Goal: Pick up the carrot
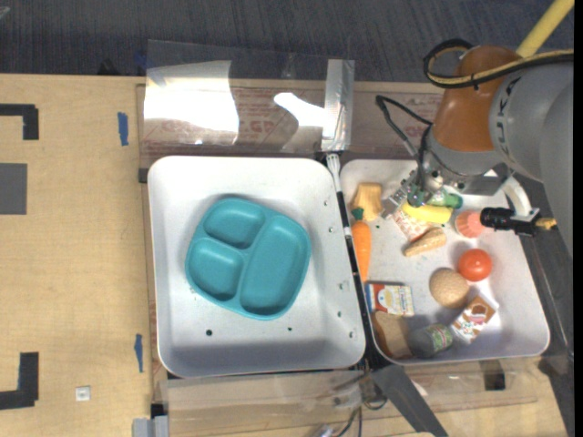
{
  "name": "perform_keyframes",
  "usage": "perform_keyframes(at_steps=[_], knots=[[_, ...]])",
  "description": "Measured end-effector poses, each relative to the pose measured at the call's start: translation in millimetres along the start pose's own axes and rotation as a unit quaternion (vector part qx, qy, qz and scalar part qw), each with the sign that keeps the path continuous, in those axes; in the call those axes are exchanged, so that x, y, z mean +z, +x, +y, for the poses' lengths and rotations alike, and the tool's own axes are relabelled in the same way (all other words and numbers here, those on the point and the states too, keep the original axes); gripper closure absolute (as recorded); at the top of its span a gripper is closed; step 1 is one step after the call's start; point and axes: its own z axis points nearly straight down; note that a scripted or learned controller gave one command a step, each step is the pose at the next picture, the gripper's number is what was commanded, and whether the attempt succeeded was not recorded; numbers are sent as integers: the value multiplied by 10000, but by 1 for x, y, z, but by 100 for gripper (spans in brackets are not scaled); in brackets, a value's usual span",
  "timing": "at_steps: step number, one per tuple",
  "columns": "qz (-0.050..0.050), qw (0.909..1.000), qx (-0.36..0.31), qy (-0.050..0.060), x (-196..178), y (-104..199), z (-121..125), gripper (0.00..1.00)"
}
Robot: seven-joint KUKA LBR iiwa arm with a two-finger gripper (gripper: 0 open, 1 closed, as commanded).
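In the right bin (533, 312), the carrot (362, 247) lies along the left wall, its green top pointing toward the far end, just beside a yellow block (368, 198). The gripper (414, 194) hangs low over the far part of that bin, near a yellow toy (428, 214), apart from the carrot; whether its jaws are open or shut I cannot tell. A teal divided plate (248, 257) sits in the left bin (173, 189).
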Motion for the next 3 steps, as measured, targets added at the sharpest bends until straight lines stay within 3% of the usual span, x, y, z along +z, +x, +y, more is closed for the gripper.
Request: perform_keyframes(at_steps=[1, 2, 3], knots=[[-29, 9997, 243, -38, -151, 34, 19, 100], [14, 9908, 1354, 24, -82, -4, 21, 100], [6, 9570, 2901, 14, -83, 20, 41, 100]])
